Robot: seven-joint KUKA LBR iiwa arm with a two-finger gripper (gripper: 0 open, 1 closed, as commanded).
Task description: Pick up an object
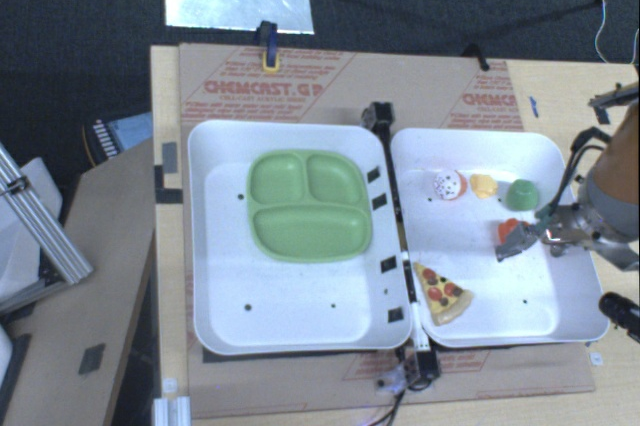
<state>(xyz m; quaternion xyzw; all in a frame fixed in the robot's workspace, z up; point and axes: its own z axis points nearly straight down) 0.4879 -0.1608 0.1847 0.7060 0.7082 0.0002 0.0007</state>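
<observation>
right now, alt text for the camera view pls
A grey robot arm reaches from the right, its gripper low over a small red-orange item in the right bin, near a pizza slice. The left bin holds a green divided plate.

I see two white bins side by side on the surface [165, 244]. The left bin [215, 314] holds a green divided plate [308, 205], lying flat near its middle. In the right bin [540, 314] a pizza slice toy [441, 292] lies near the front left corner. Toward the back sit a small round white and red piece [449, 185], a yellow piece [484, 185] just beside it, and a green piece [521, 195] further right. My arm reaches in from the right, and its hand [512, 244] is low over the right bin, next to a small red-orange object [509, 229] at its fingertips; I cannot tell whether it is gripped.
</observation>
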